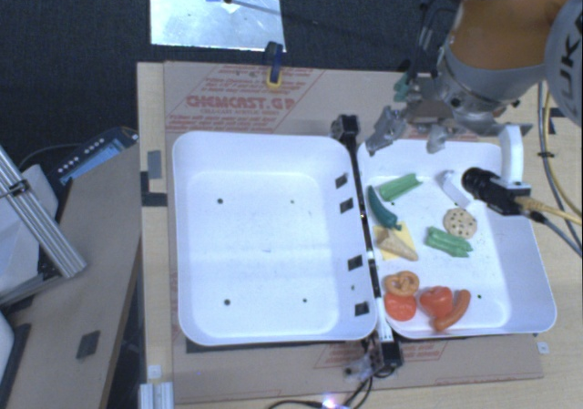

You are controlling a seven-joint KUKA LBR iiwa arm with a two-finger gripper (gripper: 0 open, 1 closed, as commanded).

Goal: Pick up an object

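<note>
The gripper [407, 131] hangs above the right bin's [519, 257] far edge; toy foods, including a cookie [459, 222], lie inside it.

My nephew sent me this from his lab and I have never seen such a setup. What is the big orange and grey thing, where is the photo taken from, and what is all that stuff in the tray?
The photo comes from one camera fixed above a bench, looking down at a slant. The orange and grey shape at the upper right is a robot arm; at its end hangs its gripper, a two-finger claw, above the far edge of the right bin. I see nothing held in it.

Two shallow white trays sit side by side. The left bin shows only its white floor. The right bin holds toy food: a green pod, a cookie, a green piece, a yellow wedge, a doughnut-like ring and red pieces. The arm's job is to pick one up.
</note>
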